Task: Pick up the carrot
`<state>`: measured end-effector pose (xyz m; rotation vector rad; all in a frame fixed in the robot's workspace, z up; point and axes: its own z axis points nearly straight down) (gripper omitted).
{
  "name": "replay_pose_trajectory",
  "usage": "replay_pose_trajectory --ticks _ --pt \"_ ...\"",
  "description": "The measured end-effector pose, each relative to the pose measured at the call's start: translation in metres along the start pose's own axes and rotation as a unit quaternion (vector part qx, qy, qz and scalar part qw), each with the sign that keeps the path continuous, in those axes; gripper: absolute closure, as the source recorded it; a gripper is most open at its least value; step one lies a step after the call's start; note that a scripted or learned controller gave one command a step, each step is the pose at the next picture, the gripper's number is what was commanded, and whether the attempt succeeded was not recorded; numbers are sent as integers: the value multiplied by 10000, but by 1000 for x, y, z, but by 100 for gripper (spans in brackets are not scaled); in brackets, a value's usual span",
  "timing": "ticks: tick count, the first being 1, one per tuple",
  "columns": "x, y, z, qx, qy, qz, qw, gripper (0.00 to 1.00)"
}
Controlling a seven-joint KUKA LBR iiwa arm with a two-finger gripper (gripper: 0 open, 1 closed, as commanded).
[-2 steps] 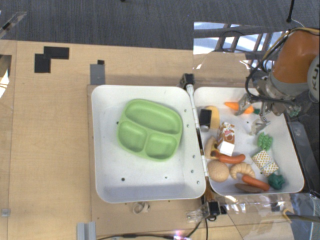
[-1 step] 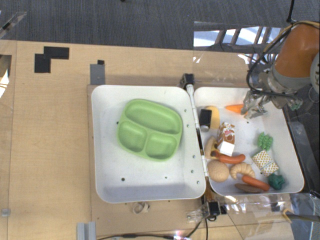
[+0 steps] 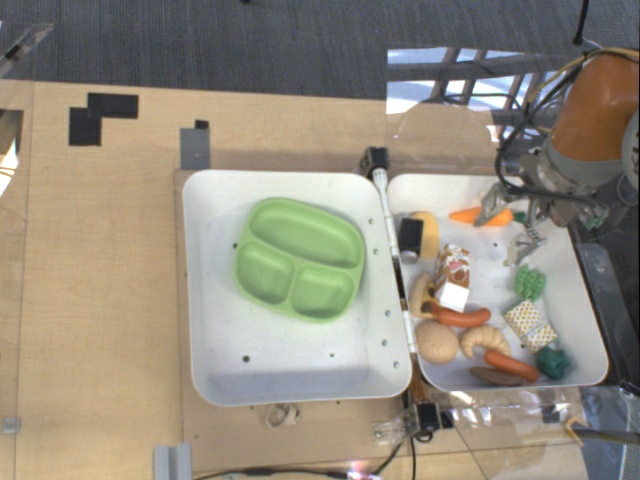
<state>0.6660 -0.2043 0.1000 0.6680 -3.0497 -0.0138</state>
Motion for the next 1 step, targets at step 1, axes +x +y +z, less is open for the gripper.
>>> replay_pose_trajectory --ticks 1 --pt "1 -6 11 69 -32 -951 9954 0"
